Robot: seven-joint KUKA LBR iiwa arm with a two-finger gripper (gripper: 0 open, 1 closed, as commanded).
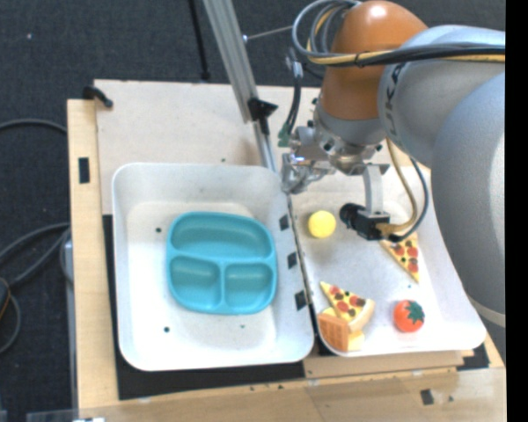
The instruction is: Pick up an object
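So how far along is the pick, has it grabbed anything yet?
Done: nothing. The yellow ball, tomato, near pizza slice and far pizza slice all lie in the right bin. In hand: the hand hangs near that bin's far left corner, close to the ball, with nothing visibly in it. Left: closing on an object and lifting it.

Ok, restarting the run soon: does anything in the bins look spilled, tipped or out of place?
Nothing spilled or broken. One small oddity: a pizza slice seems propped on an orange wedge at the near corner of the food bin, not lying flat.
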